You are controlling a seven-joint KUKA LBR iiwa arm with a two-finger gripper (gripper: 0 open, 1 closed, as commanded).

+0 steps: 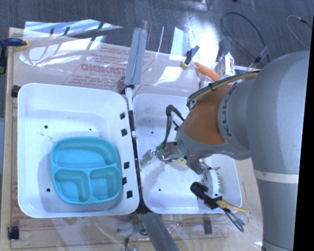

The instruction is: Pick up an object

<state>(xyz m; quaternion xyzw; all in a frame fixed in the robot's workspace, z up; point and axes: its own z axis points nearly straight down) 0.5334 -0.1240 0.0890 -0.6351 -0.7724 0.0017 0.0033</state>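
Gripper [163,153]: low in the right bin [164,204], close above its floor, near the wall it shares with the left bin [33,118]. At this slant, with the wrist crowding it, I cannot tell whether it is open or closed. Nothing is seen held in it.

Around the gripper: bare white floor with a few small dark dots. The arm [239,118] comes in from the view's right and covers much of the right bin's far side.

Candidate object: blue divided tray [85,168], lying flat and open side up on the floor of the left bin, toward that bin's near end.

Key relation: the tray lies to the view's left of the gripper and a little nearer the camera, across the shared rim [133,164], and well apart from it. Its long axis runs roughly left to right in the view, slightly tilted.

Judgement: to take the tray, the gripper must lift clear of the rim, cross to the left, then pinch a thin raised edge or a compartment wall. The broad flat body offers no other purchase, so a slip looks likely.
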